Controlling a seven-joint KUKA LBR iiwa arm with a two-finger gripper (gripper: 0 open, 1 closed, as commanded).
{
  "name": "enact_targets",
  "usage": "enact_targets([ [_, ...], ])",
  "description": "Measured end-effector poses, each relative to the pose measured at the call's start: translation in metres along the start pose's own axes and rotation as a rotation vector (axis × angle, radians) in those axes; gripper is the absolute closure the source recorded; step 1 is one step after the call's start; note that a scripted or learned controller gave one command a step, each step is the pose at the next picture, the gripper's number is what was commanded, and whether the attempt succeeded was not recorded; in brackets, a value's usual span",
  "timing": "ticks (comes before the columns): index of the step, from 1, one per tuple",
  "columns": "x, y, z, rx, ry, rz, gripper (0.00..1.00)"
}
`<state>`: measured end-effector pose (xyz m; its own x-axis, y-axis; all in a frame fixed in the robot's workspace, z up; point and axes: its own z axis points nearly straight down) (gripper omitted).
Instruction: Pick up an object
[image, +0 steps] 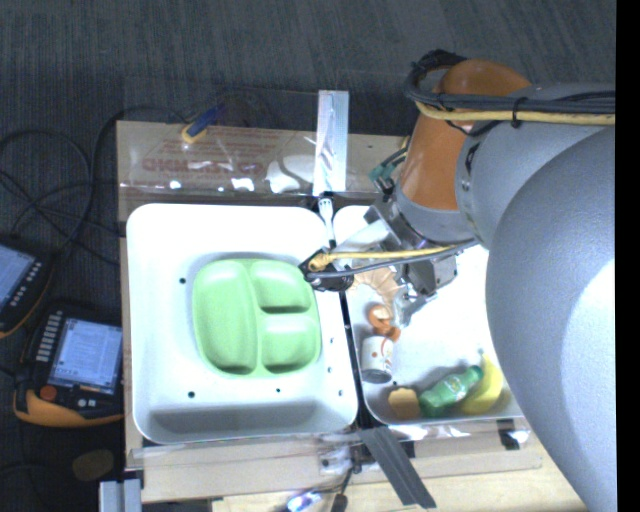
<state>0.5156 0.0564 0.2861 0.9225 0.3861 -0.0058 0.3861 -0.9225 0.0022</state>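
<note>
Jaws low over right bin (455, 330), near wall shared with left bin. We cannot tell their opening and see nothing held. Closest target: small orange item (380, 318), just beside jaws. We suggest straight descent, centred on item, clear of pale cylinder (376, 360).

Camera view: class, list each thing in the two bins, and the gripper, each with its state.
Green divided tray: flat, right way up, in the left bin.
Green bottle: on its side, in the right bin.
Yellow banana: lying against the bottle.
Brown block: resting at the bottle's other end.
Gripper: over the right bin, nothing seen held.
</note>
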Motion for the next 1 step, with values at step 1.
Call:
enact_targets([
  [1,-0.0454,0.0246,-0.0445,0.001,0.0,-0.123,1.0],
])
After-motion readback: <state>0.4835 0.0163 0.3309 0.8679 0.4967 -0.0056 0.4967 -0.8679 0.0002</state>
